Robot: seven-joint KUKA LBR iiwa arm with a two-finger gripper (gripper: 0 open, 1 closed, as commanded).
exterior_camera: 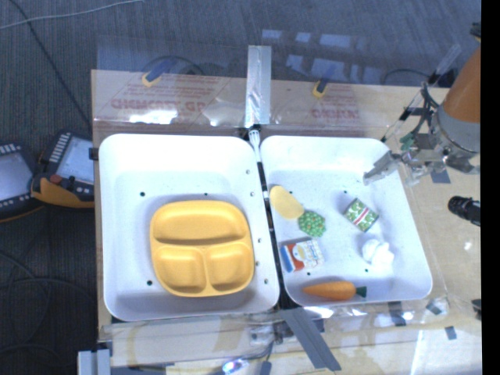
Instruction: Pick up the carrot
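Observation:
The carrot (332, 291) is orange with a green stub at its right end. It lies flat along the front wall of the right bin (406, 209). My gripper (393, 168) hangs over the bin's far right corner, well away from the carrot and on the opposite side of the bin. Nothing is seen in its grasp.
The right bin also holds a pale yellow piece (286, 203), a green bumpy ball (312, 223), a green and white can (360, 214), a white lump (376, 250) and a red and white carton (301, 255), the nearest thing to the carrot. A yellow divided plate (203, 247) sits in the left bin (125, 209).

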